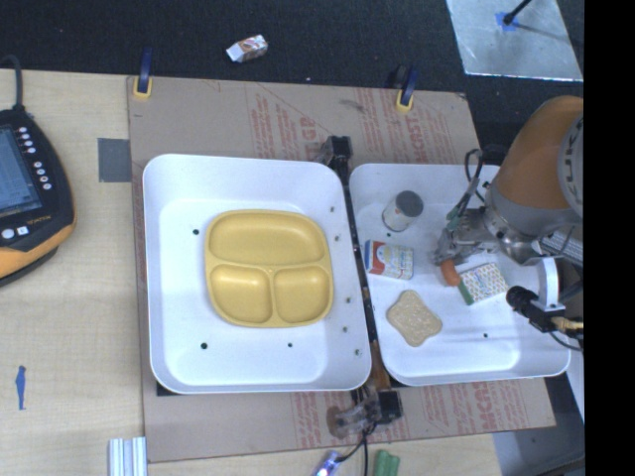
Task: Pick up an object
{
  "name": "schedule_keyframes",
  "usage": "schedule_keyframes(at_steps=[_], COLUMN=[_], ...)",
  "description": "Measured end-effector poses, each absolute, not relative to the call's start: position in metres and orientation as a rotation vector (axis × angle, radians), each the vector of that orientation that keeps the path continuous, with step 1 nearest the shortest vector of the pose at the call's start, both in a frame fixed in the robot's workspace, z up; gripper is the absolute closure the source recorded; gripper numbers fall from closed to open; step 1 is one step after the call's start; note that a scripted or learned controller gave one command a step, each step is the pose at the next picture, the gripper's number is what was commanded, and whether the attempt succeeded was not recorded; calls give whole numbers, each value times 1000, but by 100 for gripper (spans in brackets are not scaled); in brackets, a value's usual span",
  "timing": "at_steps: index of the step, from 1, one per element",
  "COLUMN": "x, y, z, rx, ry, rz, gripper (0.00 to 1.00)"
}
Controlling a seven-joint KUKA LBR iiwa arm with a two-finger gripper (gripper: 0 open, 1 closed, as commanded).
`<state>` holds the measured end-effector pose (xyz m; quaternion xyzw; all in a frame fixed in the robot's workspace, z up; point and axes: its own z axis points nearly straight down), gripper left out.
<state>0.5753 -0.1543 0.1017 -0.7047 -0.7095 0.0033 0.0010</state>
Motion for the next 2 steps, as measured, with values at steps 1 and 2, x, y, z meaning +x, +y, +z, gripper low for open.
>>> schedule_keyframes(at_steps=[1, 2], x=[617, 594], y=[-95, -53], z=[144, 192], rx=[-2214, -2215], ry=[-2226, -2225], rz=[4, 2], gripper=[100, 100])
